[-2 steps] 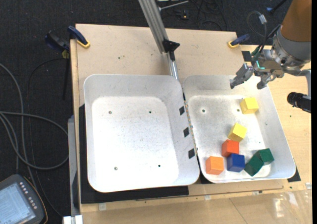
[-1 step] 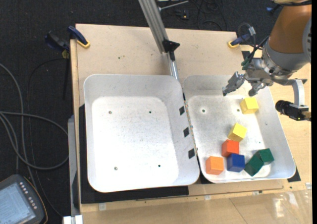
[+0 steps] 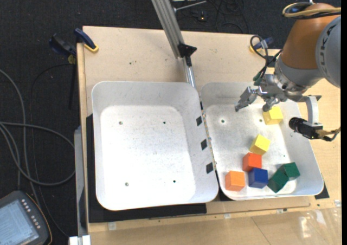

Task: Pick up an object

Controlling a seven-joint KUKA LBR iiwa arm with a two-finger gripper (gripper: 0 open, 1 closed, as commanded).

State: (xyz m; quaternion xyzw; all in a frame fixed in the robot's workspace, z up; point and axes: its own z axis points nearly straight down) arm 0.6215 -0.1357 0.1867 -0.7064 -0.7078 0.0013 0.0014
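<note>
Item: two-finger gripper (image 3: 254, 99) over the right white bin (image 3: 227, 184), pale yellow cube (image 3: 272, 115) just beside it.
I log its fingers spread apart, nothing between them. In that bin's near corner sit a second yellow cube (image 3: 260, 144), red-orange cube (image 3: 251, 161), orange cube (image 3: 235, 180), blue cube (image 3: 258, 178) and two green blocks (image 3: 284, 176).
</note>
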